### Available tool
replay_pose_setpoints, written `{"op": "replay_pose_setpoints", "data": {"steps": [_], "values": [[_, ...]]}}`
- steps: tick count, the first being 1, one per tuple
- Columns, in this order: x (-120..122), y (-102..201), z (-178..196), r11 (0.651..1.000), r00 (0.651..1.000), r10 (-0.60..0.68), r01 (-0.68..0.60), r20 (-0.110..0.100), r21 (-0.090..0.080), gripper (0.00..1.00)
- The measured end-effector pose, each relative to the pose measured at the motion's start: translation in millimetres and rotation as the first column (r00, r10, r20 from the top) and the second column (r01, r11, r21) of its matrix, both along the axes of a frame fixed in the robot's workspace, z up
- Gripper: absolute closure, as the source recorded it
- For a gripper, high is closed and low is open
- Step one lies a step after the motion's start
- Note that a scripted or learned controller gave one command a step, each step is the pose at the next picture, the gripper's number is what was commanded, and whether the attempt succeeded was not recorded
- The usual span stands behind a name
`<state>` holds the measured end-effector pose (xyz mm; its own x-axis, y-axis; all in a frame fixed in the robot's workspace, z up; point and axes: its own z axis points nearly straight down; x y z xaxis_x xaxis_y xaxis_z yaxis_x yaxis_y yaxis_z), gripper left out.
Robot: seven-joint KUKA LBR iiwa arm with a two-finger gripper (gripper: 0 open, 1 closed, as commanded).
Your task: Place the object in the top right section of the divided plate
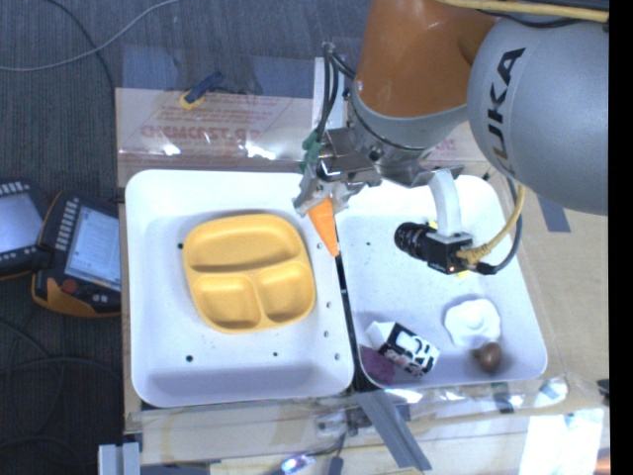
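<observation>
Claw closed on orange carrot, above bin seam, right of yellow divided plate.

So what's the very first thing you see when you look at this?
The big grey and orange robot arm at the top right grabs the eye first. Its gripper holds an orange carrot-like piece over the seam between the two white bins. Next comes the yellow divided plate in the left bin.
</observation>
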<state>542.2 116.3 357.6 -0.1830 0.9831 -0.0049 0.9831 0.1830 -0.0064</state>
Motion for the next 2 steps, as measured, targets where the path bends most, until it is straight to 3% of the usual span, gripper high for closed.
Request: {"op": "replay_pose_setpoints", "data": {"steps": [1,2], "values": [[55,103,-68,0.998,0.998,0.067,-0.067,-0.001,0.001,1.0],[35,91,-48,0.991,0.991,0.137,-0.137,0.0,0.0,1.0]]}}
